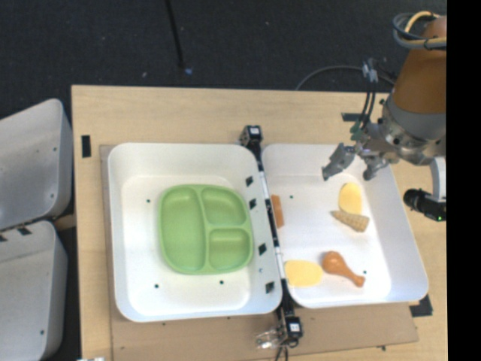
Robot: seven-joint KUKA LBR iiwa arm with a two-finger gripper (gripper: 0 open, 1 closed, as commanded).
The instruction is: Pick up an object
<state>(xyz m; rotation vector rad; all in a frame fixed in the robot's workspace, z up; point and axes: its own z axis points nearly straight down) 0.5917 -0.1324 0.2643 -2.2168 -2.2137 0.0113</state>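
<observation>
Yellow oval piece (349, 197) lies in the right bin (398, 277), just below the gripper (353, 164) and a little toward the arm's side. The gripper hangs above the bin with its two fingers spread wide, and nothing is between them. Touching the lower edge of the yellow piece is a tan wafer-like wedge (353, 220). Farther below the gripper lie a toy drumstick (343, 267) and a second yellow piece (303, 273). An orange stick (276, 210) rests near the bin's wall, away from the gripper. To do the step well, I think the gripper should center over the yellow piece, descend straight, and close across its narrow width, avoiding the wedge.
</observation>
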